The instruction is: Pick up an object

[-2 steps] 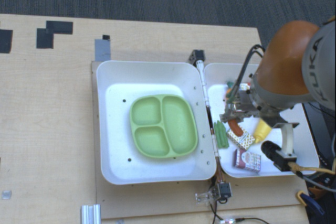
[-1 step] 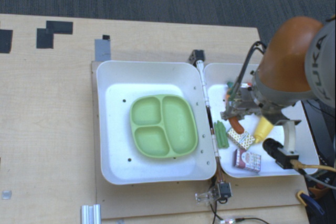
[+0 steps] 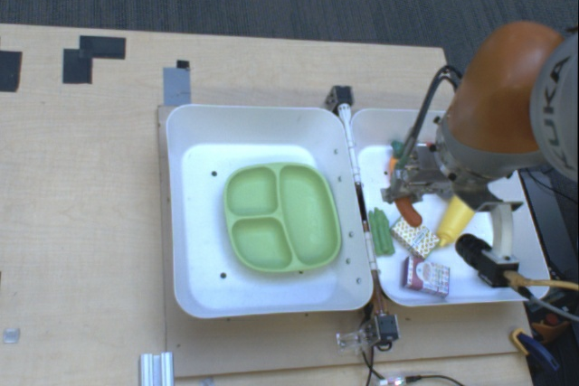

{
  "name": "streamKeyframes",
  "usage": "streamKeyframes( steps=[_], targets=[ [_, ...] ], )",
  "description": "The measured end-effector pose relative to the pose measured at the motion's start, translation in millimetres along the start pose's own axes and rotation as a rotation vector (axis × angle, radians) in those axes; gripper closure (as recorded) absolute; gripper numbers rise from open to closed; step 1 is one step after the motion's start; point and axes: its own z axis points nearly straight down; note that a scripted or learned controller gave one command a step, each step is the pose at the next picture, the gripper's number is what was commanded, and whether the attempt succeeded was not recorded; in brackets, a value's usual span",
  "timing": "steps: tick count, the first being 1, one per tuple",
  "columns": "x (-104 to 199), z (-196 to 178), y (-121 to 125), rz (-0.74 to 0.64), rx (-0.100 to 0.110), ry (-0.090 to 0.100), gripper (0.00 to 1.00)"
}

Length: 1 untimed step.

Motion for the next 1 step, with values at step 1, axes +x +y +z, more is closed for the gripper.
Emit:
streamKeyframes(
  steps=[1],
  targets=[
    [1.2,-10.3,1.4,-0.006,-0.003,0.001,1.00]
  ],
)
